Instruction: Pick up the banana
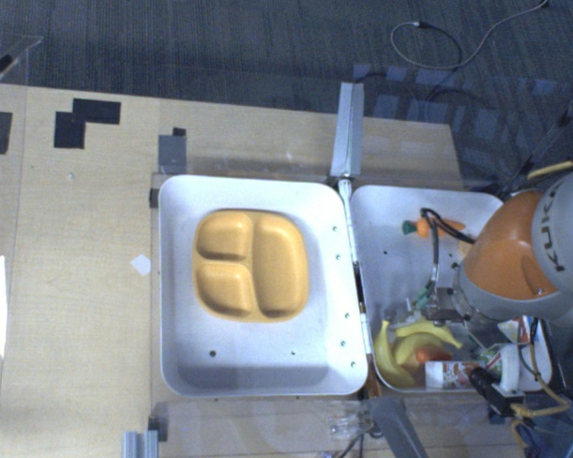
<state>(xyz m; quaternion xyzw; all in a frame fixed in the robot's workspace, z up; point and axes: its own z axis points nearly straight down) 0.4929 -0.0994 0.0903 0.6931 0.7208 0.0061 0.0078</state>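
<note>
Yellow banana (402,344) in right bin (385,227), arm (515,255) above, hand's grip state unclear

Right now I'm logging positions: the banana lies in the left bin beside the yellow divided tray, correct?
Not quite. The camera view shows the banana in the right bin, at its near-left corner. The yellow divided tray sits in the left bin.

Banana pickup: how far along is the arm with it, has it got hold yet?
Done: the arm has reached over the right bin, above the corner where the banana lies. In hand: it hangs close over that pile, but its gripper is hidden under the wrist, so a grasp cannot be confirmed. Left: the banana lies in the bin beside a small white bottle, so the lift is not yet done.
</note>
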